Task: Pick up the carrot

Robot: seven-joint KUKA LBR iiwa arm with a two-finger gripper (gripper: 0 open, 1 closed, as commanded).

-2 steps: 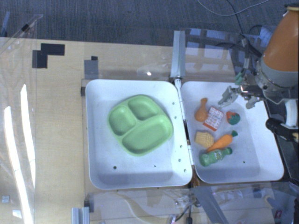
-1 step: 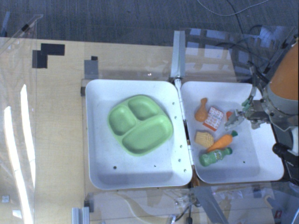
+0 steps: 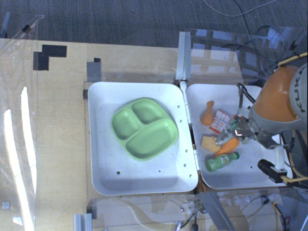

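Note:
The carrot (image 3: 226, 147) is orange and lies at a slant in the right bin (image 3: 250, 177), between a yellow cracker and a green bottle. My gripper (image 3: 233, 132) hangs just above the carrot's upper right end, reaching in from the right under the arm's orange band. Its tip is close to the carrot, and whether it touches is hidden by the wrist.
In the right bin there is also an orange drumstick (image 3: 208, 112), a red and white packet (image 3: 221, 121), a yellow cracker (image 3: 209, 143) and a green bottle (image 3: 221, 161). The left bin (image 3: 103, 172) holds a green divided plate (image 3: 144, 128).

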